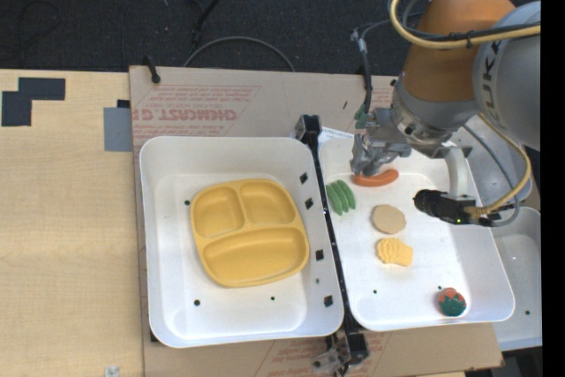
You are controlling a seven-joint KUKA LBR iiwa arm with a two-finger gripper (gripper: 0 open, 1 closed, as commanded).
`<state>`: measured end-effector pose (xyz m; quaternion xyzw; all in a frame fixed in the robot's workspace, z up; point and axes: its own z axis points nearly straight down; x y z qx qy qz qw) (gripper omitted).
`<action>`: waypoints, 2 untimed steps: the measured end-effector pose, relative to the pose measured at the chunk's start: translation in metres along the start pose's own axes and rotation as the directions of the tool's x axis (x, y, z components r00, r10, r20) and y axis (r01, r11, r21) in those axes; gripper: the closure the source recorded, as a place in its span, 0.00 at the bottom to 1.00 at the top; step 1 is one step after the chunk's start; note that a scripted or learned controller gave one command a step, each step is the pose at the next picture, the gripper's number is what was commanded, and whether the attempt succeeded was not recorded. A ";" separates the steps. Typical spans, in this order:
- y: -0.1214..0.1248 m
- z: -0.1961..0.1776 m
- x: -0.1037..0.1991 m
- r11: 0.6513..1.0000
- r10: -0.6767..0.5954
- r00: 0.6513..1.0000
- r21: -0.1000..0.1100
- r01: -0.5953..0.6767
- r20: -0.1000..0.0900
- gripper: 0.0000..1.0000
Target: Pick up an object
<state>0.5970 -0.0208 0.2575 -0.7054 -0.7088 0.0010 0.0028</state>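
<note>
Carrot lies near the far edge of my right bin, touching the gripper, whose tips hide part of it; whether they are closed on it I cannot tell. Beside it are green beans, a tan cookie and a yellow waffle. The cardboard lettering reads upside down, too blurred to make out.

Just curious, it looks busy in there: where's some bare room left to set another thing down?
Right bin: bare floor between the yellow piece and the red-green piece. Left bin: a strip around the yellow tray. Crowded near the claw, orange piece, green piece and tan disc.
</note>
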 end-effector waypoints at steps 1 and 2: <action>-0.007 -0.001 0.048 1.000 0.000 1.000 0.000 0.000 0.001 1.00; -0.017 0.001 0.098 1.000 -0.001 1.000 0.000 0.001 0.001 1.00</action>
